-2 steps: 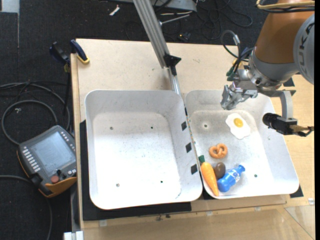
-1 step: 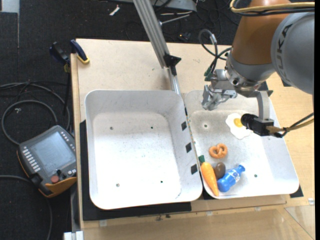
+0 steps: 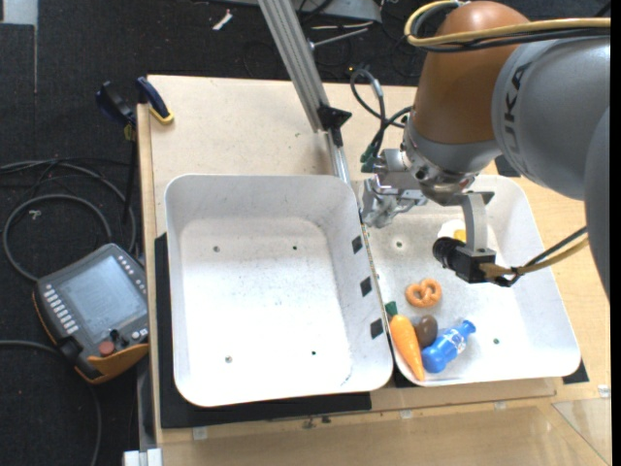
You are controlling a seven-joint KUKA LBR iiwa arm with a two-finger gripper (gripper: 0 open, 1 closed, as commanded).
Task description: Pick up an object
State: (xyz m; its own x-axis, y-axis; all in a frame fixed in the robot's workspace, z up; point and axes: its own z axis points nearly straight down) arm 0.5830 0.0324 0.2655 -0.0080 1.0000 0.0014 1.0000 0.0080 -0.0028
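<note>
Hovering over the shallow white right bin near its 10 o'clock corner: metal two-finger gripper, jaw state impossible to tell. Lying clustered toward 6 o'clock, likely within reach: orange plastic carrot, brown pretzel, blue bottle.

One camera hangs above my bench, looking down at a slant on the left bin, my arm entering right of it.

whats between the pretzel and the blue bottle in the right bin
In the camera view, a small brown rounded object lies between the pretzel and the blue bottle, beside the carrot. What it is I cannot tell.
</note>
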